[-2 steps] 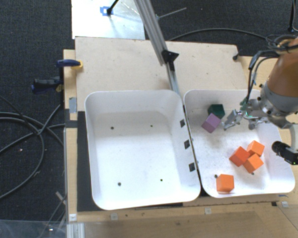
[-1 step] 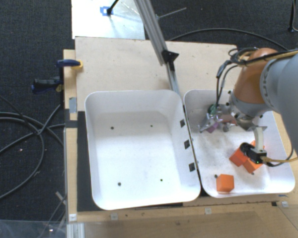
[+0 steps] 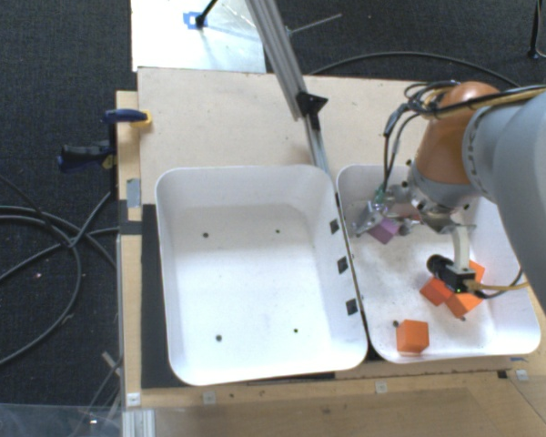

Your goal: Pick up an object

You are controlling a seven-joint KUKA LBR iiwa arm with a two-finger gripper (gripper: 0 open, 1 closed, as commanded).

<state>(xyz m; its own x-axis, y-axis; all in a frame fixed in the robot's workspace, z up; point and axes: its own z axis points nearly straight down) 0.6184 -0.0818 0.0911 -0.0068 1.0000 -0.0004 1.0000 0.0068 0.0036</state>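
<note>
Near the far left corner of the right bin (image 3: 491,330), the tool (image 3: 375,213) is hanging right at a purple block (image 3: 384,232); its opening I cannot tell. It should be centring squarely on the block, clearing the dividing wall before closing and lifting.

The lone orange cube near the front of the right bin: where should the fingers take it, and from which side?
Likely from straight above, closing on two opposite side faces of the orange cube. It seems to sit flat on the floor of the right bin, apart from the other orange blocks, so its sides look free; the front wall close by argues against a sideways approach.
</note>
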